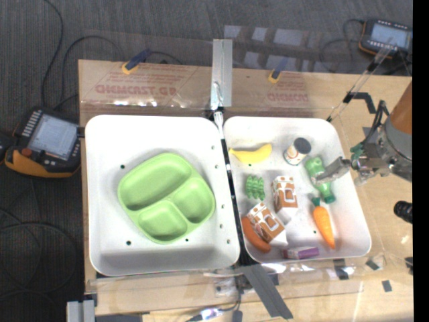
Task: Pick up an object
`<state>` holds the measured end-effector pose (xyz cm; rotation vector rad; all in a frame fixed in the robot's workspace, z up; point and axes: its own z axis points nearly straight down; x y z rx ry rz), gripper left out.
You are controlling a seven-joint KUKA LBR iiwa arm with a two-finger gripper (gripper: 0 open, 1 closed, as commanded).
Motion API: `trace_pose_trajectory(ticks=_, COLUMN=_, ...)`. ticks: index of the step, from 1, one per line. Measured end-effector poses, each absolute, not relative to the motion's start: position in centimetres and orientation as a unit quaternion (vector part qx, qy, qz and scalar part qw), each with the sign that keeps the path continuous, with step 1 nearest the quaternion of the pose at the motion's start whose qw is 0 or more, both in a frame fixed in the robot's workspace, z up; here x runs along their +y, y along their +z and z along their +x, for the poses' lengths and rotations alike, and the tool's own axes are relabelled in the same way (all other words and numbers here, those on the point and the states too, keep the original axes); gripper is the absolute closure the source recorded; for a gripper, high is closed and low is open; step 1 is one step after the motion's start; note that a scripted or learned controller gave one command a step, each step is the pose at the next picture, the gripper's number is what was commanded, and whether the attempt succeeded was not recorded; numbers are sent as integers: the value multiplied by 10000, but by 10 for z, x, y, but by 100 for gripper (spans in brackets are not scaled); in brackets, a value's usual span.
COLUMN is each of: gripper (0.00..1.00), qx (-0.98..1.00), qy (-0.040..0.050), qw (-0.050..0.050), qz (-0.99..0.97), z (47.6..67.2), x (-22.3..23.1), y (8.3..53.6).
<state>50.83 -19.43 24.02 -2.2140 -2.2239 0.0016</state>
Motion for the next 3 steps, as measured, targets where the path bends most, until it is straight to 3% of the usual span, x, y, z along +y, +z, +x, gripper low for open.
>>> trace_pose_trajectory(ticks=1, gripper=0, qx=-7369, qy=-23, qw=18, qz=-6760, z=495, x=-213, y=99)
trace_pose_trajectory(ticks=2, gripper=100, qx=-7370, qy=-17, qw=39, qz=-6759, z=494, x=-211, y=106)
trace_pose_trajectory(ticks=3, gripper=100, qx=-7921, qy=-3, qw=13, qz=-6104, z=500, x=-177, y=208)
